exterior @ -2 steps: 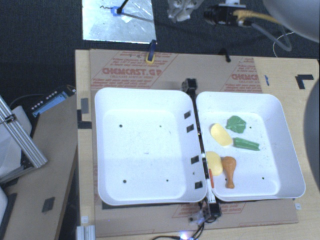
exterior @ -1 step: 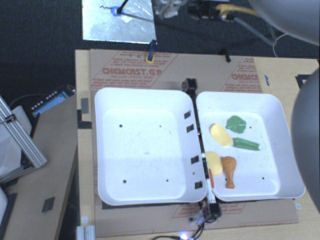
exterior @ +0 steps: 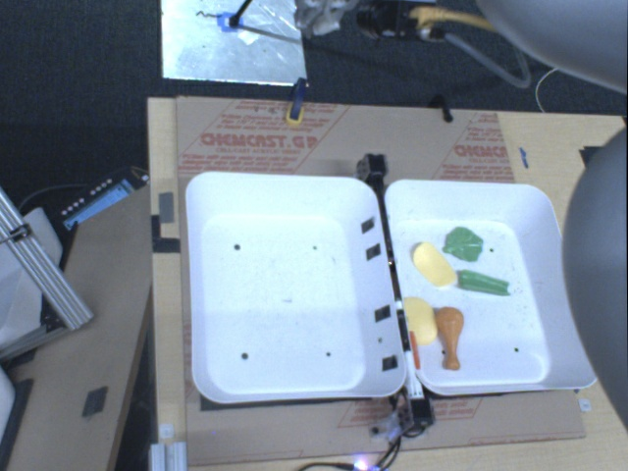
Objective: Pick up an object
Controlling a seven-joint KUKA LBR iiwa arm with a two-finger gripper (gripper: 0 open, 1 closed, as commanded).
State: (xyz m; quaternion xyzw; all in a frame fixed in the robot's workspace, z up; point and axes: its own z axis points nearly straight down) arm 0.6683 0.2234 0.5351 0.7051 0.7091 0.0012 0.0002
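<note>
The right bin (exterior: 530,204) holds several toy foods. A green leafy piece (exterior: 463,243) lies at its back, with a pale yellow oval (exterior: 433,264) just left of it and a long green pod (exterior: 483,283) in front. Nearer the front lie a yellow lump (exterior: 420,317), a brown drumstick (exterior: 450,334) and a thin orange sliver (exterior: 415,351) by the divider. My gripper (exterior: 329,3) hangs high at the top of the view, far behind both bins and well away from every object.
The left bin (exterior: 211,292) sits beside the right one, joined by a black-clipped divider (exterior: 385,273). Behind the bins are a cardboard sheet (exterior: 255,135) and a shiny metal plate (exterior: 231,27). The arm's grey body (exterior: 599,263) looms at the right edge.
</note>
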